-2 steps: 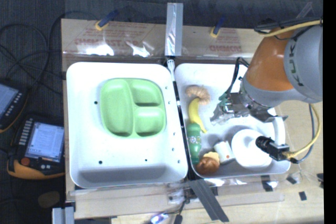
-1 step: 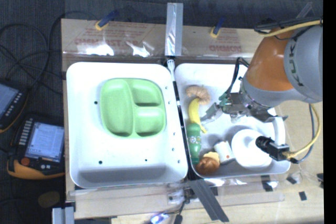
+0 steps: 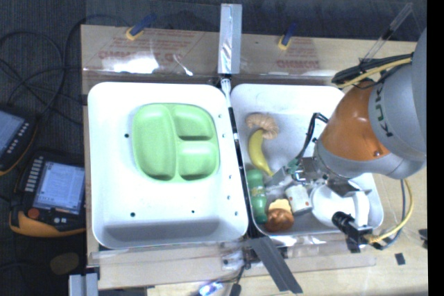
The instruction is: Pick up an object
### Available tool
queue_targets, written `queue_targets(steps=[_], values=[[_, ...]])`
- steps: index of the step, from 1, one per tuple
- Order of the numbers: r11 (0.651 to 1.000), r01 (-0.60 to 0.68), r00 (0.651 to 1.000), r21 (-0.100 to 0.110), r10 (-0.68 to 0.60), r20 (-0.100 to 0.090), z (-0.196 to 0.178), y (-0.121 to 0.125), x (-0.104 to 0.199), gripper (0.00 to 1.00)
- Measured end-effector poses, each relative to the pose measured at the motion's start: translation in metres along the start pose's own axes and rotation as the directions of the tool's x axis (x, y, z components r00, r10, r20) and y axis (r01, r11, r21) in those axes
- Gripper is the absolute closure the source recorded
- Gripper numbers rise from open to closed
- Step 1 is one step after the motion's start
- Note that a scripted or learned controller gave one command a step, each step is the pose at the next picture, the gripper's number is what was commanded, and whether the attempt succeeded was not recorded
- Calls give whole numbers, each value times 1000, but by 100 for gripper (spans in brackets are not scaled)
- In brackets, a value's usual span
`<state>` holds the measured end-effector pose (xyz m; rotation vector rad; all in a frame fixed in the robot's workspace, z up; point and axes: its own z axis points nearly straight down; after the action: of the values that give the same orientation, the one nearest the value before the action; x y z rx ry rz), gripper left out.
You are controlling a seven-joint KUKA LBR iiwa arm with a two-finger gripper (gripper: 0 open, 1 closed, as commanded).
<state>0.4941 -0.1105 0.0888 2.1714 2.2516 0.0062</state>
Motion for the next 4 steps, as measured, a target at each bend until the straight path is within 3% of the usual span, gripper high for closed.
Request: queue_targets(steps=[1,2,3,4], values=[[999,53,999,-5,-53,-1,0,-4,-2,0],[999,54,999,-2,-54,-6,-8,-3,-1,100],[999,54,999,-2,-54,-6,-8,-3,-1,0],[1000,-20,1000,-4,20,5,-2,-5,5,0]])
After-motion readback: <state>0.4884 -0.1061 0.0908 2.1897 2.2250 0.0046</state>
